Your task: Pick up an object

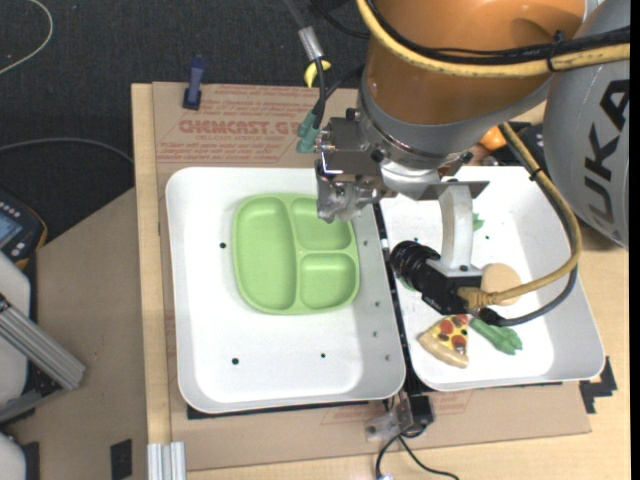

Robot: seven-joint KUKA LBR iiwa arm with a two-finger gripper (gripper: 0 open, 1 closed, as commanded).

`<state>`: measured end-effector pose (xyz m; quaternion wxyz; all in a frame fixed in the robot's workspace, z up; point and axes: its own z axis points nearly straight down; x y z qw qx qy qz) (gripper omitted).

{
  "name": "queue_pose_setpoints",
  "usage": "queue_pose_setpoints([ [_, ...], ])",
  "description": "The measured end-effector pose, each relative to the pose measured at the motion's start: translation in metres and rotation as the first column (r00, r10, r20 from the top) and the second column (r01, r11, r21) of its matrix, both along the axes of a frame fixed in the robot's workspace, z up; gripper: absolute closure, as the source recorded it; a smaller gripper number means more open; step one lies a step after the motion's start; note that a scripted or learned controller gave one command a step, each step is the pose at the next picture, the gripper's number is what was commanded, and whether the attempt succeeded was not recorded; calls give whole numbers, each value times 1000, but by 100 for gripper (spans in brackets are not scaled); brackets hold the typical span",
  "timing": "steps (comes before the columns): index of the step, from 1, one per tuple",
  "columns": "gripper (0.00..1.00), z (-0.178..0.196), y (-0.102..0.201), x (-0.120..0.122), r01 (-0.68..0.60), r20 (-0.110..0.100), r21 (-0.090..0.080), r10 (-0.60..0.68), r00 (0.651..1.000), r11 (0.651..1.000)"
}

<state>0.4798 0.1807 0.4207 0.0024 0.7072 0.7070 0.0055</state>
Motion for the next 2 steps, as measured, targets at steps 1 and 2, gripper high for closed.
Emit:
queue_pose_setpoints([
  [1,100,-38,-43,-1,6,-17,-7,-6,1000,1000],
  [2,100,-25,-40,0,0,-10,-4,0,1000,1000],
])
